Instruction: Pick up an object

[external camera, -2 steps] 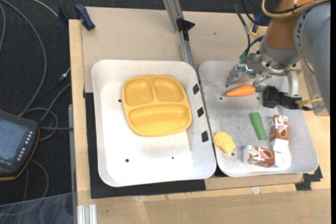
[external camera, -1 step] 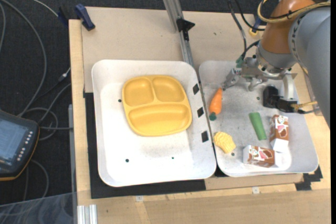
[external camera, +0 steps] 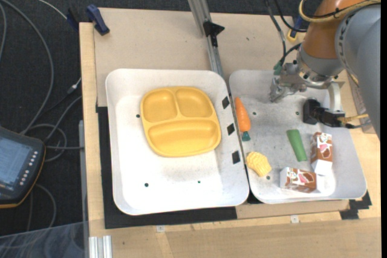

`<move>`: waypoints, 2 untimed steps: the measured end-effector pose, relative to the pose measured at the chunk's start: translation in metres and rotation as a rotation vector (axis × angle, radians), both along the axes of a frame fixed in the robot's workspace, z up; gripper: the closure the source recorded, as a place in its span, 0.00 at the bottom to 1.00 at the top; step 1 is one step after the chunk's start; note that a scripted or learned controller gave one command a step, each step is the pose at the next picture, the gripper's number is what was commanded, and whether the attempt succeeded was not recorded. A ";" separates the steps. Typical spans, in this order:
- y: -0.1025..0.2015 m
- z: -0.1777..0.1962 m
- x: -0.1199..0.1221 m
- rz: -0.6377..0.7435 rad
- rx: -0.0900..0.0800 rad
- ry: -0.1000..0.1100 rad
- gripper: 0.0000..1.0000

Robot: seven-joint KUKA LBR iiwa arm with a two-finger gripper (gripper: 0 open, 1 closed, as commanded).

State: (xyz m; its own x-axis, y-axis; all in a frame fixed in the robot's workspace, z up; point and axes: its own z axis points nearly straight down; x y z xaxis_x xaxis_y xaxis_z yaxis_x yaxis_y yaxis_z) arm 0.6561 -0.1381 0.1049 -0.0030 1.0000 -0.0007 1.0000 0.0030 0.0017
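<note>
- The wooden bench (external camera: pixel 199 232) has its front edge closest to the viewer. It is also the biggest thing here and bears two shallow white bins side by side.
- My arm (external camera: pixel 357 27), grey with an orange band, reaches in from the right of the view, over the far end of the right bin.
- The left bin (external camera: pixel 124 148) holds one thing, a yellow divided plate (external camera: pixel 179 121), lying flat near its middle.
- The right bin (external camera: pixel 272 142) holds the small pieces I could pick from.
- Two little brown-and-white cartons sit at that bin's near right. One carton (external camera: pixel 300 179) lies by the front rim, and the second carton (external camera: pixel 323 151) is just behind it.
- An orange carrot (external camera: pixel 242 116) lies along the bin's left wall.
- A green stick-shaped piece (external camera: pixel 296 144) lies near the middle.
- A yellow corn piece (external camera: pixel 259 164) lies near the left front, below the carrot.
- My gripper (external camera: pixel 279 92) hangs over the bin's far part, above bare floor, apart from every piece. I cannot tell whether it is spread or pressed together. Nothing shows in its grasp.
- My judgement is that this is the approach step, with nothing picked yet.
- The next move calls for choosing one piece. The carrot and the green piece look closest. I would line up across its narrow width, then descend. The carrot's place by the wall may crowd the grasp.
</note>
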 end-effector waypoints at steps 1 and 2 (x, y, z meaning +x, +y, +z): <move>0.001 0.047 0.009 -0.001 0.000 -0.005 1.00; 0.001 0.102 0.011 -0.001 -0.001 -0.006 1.00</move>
State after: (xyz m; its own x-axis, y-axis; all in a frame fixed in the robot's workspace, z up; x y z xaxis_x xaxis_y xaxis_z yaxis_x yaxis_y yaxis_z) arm 0.6667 -0.1372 0.2074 -0.0016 1.0000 -0.0013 1.0000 0.0016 0.0079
